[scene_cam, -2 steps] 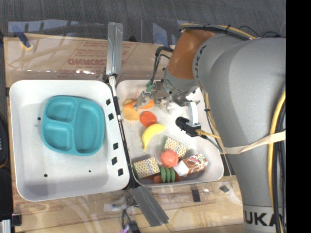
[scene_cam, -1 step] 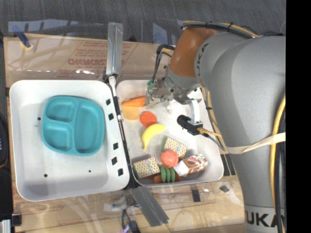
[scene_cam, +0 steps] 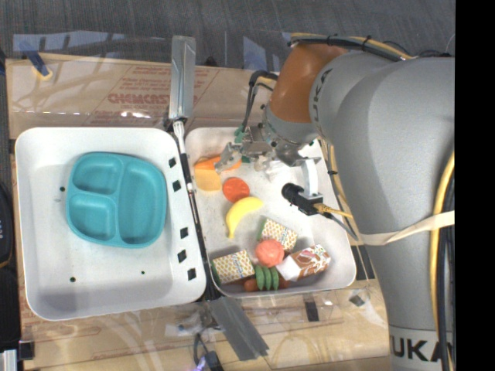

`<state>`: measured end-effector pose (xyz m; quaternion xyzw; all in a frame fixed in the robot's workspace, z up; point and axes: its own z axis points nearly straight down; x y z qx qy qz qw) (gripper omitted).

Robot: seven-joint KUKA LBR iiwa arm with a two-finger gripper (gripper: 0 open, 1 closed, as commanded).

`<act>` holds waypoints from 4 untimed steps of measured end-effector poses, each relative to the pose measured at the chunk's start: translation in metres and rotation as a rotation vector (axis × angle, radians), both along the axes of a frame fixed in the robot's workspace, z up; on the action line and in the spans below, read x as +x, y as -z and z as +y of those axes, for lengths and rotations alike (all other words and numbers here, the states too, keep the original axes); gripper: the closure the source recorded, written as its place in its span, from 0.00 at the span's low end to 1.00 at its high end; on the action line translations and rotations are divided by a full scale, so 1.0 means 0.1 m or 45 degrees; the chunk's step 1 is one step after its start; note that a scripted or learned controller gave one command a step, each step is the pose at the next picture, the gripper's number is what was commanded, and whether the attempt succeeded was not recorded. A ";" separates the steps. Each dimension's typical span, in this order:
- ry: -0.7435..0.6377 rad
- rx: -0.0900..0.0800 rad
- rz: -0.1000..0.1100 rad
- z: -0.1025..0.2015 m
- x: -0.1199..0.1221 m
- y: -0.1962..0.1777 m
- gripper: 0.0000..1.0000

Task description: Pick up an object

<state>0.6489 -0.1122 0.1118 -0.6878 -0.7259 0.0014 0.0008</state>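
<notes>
Claw low in the right bin, near the top corner

The claw [scene_cam: 246, 151] hangs beside a rounded orange piece [scene_cam: 206, 175]; its grip I cannot tell. Smooth plastic food crowds here (a curved banana [scene_cam: 240, 212], a red tomato [scene_cam: 236, 188], patterned blocks [scene_cam: 278, 233]), so a rounded piece may slip out or a neighbour get knocked. A teal divided plate [scene_cam: 116, 198] lies in the left bin [scene_cam: 39, 230].

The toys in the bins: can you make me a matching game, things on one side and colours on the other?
Things:
1. divided plate
2. banana
3. tomato
4. bins

Colours:
A. red
B. white
C. teal
D. yellow

Pairs: 1-C, 2-D, 3-A, 4-B
</notes>
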 end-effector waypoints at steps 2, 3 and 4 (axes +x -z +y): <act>-0.069 0.001 0.002 0.07 -0.30 0.10 1.00; -0.126 0.002 -0.006 0.26 -0.28 -0.82 1.00; -0.584 0.005 0.000 -0.09 -1.28 0.21 1.00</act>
